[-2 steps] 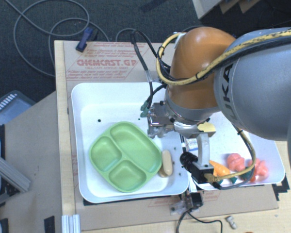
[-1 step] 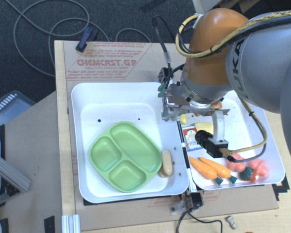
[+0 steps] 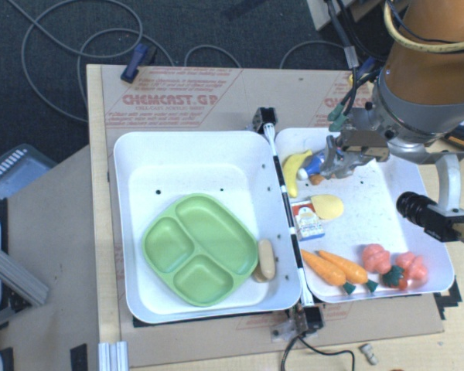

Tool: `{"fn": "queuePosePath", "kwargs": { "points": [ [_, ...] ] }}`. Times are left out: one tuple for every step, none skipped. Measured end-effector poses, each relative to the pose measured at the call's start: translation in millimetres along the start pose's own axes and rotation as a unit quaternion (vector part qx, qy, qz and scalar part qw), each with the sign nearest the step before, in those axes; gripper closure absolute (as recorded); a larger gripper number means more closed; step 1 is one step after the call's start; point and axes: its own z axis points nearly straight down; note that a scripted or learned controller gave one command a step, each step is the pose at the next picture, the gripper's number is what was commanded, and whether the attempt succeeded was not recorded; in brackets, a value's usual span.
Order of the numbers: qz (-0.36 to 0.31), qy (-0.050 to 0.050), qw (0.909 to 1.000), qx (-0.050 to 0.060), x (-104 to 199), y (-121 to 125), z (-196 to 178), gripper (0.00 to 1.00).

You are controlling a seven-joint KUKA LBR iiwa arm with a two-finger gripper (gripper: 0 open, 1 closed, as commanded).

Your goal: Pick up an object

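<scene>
**Pincer low over the right bin's far-left corner**

The pincer [image 3: 334, 163] hung low in the far-left corner of the right bin [image 3: 417, 203], just beside a banana [image 3: 296, 168] and a small blue-and-orange item [image 3: 315, 170] too blurred to name. Whether it was open or closed could not be told from above. Nothing was seen gripped.

Nearer the bin's left wall lay a pale yellow lemon-like piece [image 3: 327, 206] and a small red-and-white carton [image 3: 308, 221]. Along the near edge sat two carrots [image 3: 335, 268] and red strawberry-like toys [image 3: 394, 264].

In the left bin [image 3: 185, 157] a green divided plate [image 3: 200, 247] rested near the middle, a tan potato-like piece [image 3: 266, 259] touching its right rim.

The step looked like the approach to a grasp. The next move probably called for settling squarely over one item, then closing and lifting clear of the wall.
</scene>
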Motion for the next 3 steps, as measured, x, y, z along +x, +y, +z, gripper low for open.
{"fn": "queuePosePath", "kwargs": {
  "points": [
    [0.0,0.0,1.0,0.002,-31.9,42.3,168.6,1.0],
    [0.0,0.0,1.0,0.002,-56.5,19.3,173.0,1.0],
    [0.0,0.0,1.0,0.002,-98.0,-14.5,193.7,1.0]
  ]
}}
